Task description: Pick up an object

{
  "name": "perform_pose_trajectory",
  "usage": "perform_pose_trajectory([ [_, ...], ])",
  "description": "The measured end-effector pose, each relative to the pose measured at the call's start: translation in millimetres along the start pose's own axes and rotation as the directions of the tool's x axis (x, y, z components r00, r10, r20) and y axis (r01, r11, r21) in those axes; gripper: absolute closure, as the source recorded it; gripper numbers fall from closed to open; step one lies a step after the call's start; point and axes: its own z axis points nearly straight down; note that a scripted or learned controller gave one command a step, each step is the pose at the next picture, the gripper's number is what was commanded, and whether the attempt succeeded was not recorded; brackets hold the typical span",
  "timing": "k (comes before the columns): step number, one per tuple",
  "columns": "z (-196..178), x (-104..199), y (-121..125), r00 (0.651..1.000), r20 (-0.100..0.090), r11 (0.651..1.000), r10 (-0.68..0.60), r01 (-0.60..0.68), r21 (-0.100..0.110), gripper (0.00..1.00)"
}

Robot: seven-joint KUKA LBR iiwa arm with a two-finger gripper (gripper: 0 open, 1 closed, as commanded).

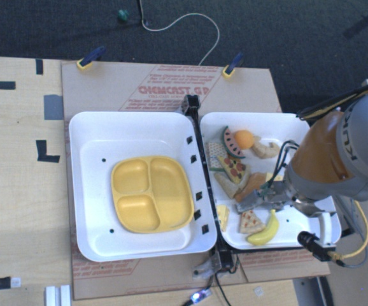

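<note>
You had a yellow divided plate (152,194) lying flat in the left white bin (85,171) | both bins sat on a printed cardboard sheet (171,88) | two yellow-and-blue clamps (90,57) gripped its far edge | a white cable (184,19) curled over the dark floor beyond.

Toy food items are lying clustered in the right bin (260,121) below my wrist: a watermelon slice (230,141), an orange (244,138), a pizza slice (235,168), a bread piece (252,184), a sandwich wedge (250,222) and a banana (266,231) touching it.
</note>
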Motion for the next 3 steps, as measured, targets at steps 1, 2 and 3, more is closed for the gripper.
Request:
perform_pose_trajectory([
  [1,-13,0,1,1.000,0.000,1.000,0.000,0.000,-0.002,1.00],
  [2,-55,3,-2,1.000,0.000,1.000,0.000,0.000,-0.005,1.00],
  [3,-97,2,-3,1.000,0.001,1.000,0.000,0.000,-0.006,1.00],
])
